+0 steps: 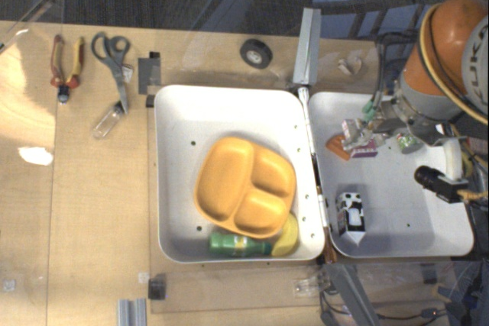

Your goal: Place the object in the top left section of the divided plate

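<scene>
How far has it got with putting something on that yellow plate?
Hardly started, it seems. All three sections of the plate in the left bin hold nothing, so nothing is placed yet. The claw sits low in the right bin among a few small items; I can't tell whether it has caught one. Left to do: grab an item, carry it over, set it in the top left section.

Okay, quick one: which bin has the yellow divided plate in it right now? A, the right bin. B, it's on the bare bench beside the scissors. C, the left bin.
C: the plate lies inside the left bin, partly over a green bottle at that bin's lower edge.
</scene>
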Robot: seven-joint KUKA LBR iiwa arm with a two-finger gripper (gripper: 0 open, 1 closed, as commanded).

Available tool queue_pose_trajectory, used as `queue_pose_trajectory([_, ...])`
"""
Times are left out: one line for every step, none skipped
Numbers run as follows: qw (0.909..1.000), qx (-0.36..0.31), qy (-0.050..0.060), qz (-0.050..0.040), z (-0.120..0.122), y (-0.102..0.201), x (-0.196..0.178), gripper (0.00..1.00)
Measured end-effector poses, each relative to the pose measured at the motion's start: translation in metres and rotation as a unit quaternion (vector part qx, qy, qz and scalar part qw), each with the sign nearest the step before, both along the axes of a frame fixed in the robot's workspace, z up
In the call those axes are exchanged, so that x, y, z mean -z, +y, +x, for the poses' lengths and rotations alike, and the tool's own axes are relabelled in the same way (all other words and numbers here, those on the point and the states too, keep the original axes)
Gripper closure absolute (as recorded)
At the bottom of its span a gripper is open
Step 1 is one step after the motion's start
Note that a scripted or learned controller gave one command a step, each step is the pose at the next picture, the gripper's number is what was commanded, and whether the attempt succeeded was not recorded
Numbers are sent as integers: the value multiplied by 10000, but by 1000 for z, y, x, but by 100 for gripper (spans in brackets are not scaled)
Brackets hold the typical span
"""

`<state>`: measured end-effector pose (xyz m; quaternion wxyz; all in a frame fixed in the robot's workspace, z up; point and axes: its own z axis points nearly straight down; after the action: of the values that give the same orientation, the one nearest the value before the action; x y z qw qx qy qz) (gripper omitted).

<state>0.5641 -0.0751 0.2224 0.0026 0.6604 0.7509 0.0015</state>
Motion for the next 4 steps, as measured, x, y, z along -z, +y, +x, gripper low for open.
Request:
queue_pose_trajectory([9980, -630, 12, 5, 5, 102, 35, 100])
queue_pose_trajectory([9980, -627, 9, 6, 5, 102, 34, 0])
queue_pose_trajectory([9979, -655, -18, 8, 7, 103, 23, 100])
queue_pose_trajectory([9982, -591, -14, 1, 3, 62, -81, 100])
